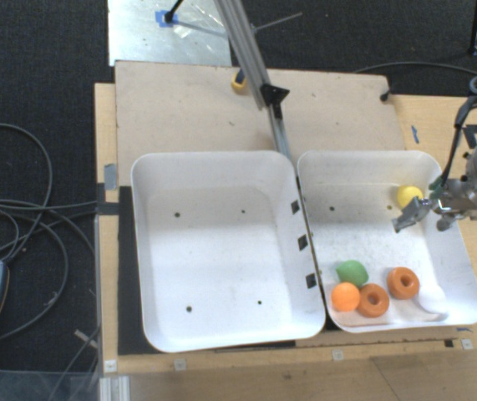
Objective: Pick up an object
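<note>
A yellow ball (408,195) sits near the far right of the right bin (363,170), just beside my hand (418,213), whose grip I cannot tell. Toward the near rim lie a green lump (352,271), an orange ball (345,296) and two orange rings (388,291). The left bin (213,170) adjoins on the table (188,107).

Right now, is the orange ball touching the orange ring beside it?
Touching. The camera view shows the orange ball pressed against the nearer orange ring, no white bin floor between them.
</note>
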Robot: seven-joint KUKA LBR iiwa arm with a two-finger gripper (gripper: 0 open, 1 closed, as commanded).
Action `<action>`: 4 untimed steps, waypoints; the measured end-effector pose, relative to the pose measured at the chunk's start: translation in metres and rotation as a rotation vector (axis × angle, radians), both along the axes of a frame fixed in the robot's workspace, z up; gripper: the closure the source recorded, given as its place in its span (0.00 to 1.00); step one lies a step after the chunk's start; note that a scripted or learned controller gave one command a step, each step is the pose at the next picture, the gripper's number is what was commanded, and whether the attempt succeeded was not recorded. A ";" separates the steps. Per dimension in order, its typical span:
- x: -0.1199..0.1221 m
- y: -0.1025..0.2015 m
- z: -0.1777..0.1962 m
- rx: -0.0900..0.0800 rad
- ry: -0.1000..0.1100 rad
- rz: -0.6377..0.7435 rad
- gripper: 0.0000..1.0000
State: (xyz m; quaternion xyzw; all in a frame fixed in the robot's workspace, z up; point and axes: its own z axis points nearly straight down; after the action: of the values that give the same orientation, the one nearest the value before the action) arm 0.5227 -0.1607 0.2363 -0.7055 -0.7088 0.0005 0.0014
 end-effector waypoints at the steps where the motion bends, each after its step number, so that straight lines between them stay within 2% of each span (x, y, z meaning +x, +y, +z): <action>1: 0.001 0.000 0.002 -0.001 -0.005 -0.001 0.00; 3: -0.014 0.009 -0.107 0.001 0.002 -0.005 0.00; 4: -0.014 0.010 -0.148 0.000 0.000 -0.005 0.00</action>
State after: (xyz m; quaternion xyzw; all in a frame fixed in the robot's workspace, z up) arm 0.5087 -0.1509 0.0884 -0.7072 -0.7070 0.0005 0.0016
